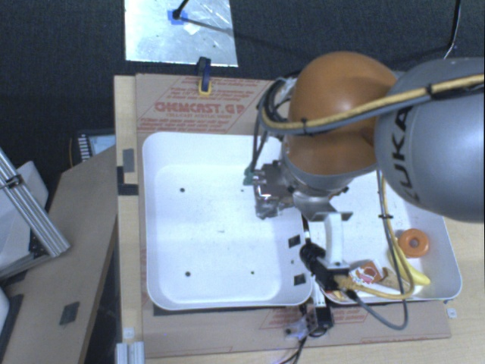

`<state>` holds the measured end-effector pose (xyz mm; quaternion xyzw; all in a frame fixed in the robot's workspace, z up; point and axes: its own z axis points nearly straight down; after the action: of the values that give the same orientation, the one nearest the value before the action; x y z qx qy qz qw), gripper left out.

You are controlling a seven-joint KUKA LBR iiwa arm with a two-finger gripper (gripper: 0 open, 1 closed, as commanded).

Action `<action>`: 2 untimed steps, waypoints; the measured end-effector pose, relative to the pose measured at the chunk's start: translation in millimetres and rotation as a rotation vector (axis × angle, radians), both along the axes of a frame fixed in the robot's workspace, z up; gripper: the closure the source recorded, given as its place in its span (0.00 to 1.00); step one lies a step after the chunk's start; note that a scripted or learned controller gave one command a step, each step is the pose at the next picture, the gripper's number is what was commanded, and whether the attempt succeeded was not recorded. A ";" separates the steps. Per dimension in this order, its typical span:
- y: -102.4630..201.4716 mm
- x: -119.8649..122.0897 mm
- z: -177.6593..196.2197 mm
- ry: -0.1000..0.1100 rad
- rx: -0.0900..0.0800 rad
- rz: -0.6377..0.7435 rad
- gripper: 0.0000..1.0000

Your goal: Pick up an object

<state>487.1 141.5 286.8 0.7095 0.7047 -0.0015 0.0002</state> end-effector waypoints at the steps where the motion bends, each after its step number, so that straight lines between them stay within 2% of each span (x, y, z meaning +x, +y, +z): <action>1: 5.1 -0.3 1.1 -0.003 0.003 0.007 0.00; 2: 5.4 0.5 12.1 -0.005 0.004 0.006 1.00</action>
<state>487.6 146.9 298.8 0.7074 0.7068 0.0015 0.0004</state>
